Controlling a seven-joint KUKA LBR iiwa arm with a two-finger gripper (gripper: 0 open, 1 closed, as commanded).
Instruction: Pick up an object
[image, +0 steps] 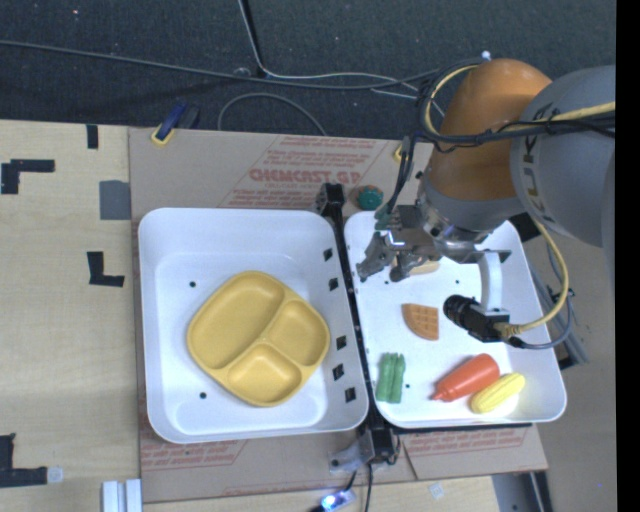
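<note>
Camera view, read from nine o'clock to three o'clock. The left bin (160, 300) holds a yellow divided plate (258, 337) (three compartments, lying flat), which sits near the bin's centre. A row of black clips (345, 345) marks the seam between the two bins.

The right bin (540, 400) carries five loose items. A green toy vegetable (390, 378) lies at seven o'clock in that bin, just beside the seam. A tan waffle-like wedge (422, 321) rests near the bin's centre. At five o'clock an orange carrot (466, 377) and a yellow corn-like piece (497, 393) lie touching one another. A pale piece (427, 266) shows partly under the wrist at eleven o'clock.

The gripper (385, 255) hangs over the right bin's eleven o'clock corner, well apart from the carrot and corn; whether its fingers are parted or closed cannot be told, and nothing is seen between them. The arm (490, 130) enters from two o'clock. A teal round object (371, 197) sits on the cardboard sheet (290, 170) beyond the bins at twelve o'clock.
</note>
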